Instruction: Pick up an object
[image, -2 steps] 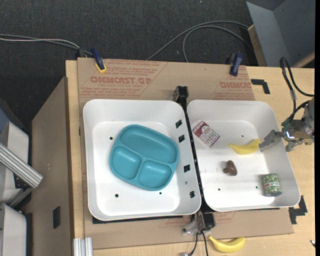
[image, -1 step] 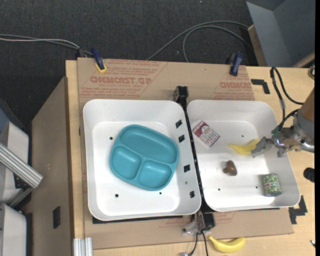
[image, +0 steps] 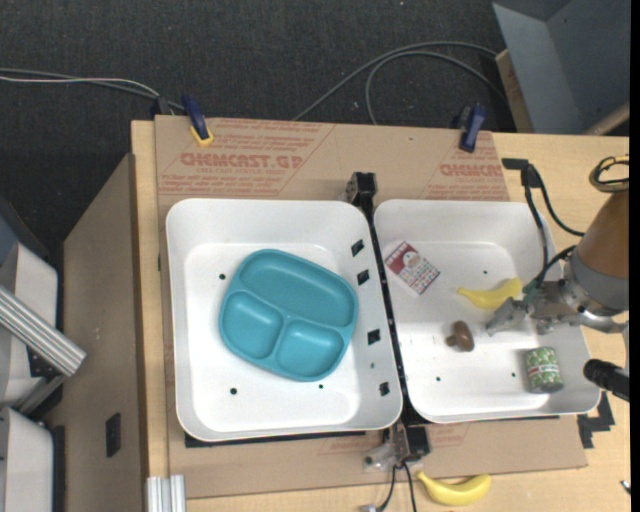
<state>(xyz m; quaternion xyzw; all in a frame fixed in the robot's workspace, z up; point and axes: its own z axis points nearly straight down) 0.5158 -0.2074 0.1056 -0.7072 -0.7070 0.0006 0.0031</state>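
In the right bin (image: 440, 395) lie a yellow banana (image: 488, 294), a small brown lump (image: 460, 337), a red-and-white packet (image: 412, 267) and a green can (image: 543, 368). My gripper (image: 514, 308) reaches in from the right and hangs low over the bin's right side. It is just beside the banana's right end, with the brown lump to its left and the can below it. It looks open, and one grey finger (image: 497, 320) points left with nothing held.
The left bin (image: 195, 390) holds a teal divided plate (image: 288, 314). A black divider strip (image: 380, 300) runs between the bins. Another banana (image: 458, 487) lies outside on the bench's front edge. Cables (image: 535, 215) trail along the right bin's far right rim.
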